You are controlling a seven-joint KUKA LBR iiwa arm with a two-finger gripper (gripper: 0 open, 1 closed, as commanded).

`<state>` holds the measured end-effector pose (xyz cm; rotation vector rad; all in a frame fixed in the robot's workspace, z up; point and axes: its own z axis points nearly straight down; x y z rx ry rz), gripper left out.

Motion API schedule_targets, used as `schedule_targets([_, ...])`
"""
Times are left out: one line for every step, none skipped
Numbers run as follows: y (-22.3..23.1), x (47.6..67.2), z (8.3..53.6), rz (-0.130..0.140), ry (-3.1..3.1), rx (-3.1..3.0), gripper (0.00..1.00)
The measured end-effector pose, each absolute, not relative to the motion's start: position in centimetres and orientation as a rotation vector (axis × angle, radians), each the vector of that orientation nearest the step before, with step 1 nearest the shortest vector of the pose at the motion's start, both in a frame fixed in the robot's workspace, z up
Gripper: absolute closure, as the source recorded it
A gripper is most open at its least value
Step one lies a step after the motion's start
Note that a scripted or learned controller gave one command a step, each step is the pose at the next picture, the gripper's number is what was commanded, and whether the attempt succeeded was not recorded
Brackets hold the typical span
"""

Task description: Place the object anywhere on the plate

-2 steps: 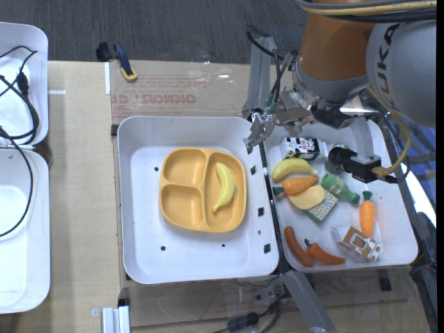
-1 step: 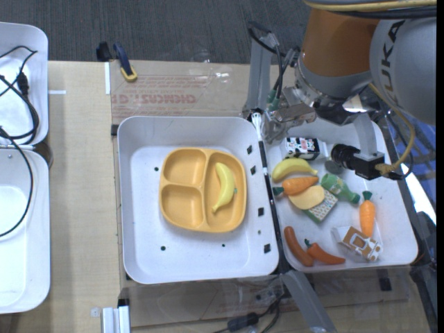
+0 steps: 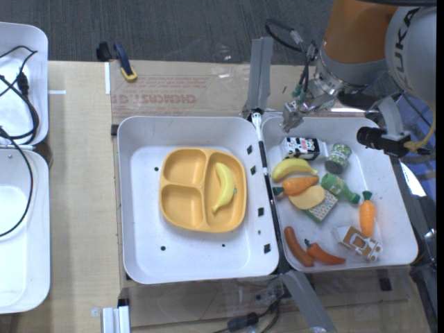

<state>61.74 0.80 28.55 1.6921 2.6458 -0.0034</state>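
In the plate's long compartment: a yellow plastic toy banana [image 3: 223, 186] is seen lying lengthwise, well apart from the gripper [image 3: 295, 113], down and to the left of it in the camera view.
Plate: a yellow divided plastic plate [image 3: 182, 203] is set in the middle of the shallow white left bin [image 3: 139, 241]; its two smaller compartments lie on the banana's far side from the gripper.
Task state: the object is judged to be already placed, since it rests wholly inside the plate's rim.
Gripper: it hangs over the upper left corner of the shallow white right bin [image 3: 402, 248], with nothing seen in it; whether it is released or clenched cannot be told.
Beneath and beside the gripper: a black-and-white toy carton [image 3: 302, 146] lies just below it, a second yellow toy banana [image 3: 293, 167] further below, and a small green can [image 3: 338, 158] below and to the right.
Step in hand: a withdrawal from the plate is judged likely.
How it is best done: height should be kept over the wall between the bins, so that neither the plate nor the crowded toys are knocked; the banana on the plate should be left untouched.
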Motion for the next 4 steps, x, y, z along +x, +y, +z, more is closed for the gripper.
schedule_targets([12.6, 65.9, 23.7, -0.002, 2.834, 1.353, 1.00])
schedule_targets([4.8, 61.7, 37.2, -0.002, 2.806, 1.409, 1.00])
schedule_targets([2.7, 51.0, 38.9, -0.003, 2.779, 1.465, 1.00])
schedule_targets([9.2, 56.3, 33.6, -0.005, 2.655, 1.680, 1.00])
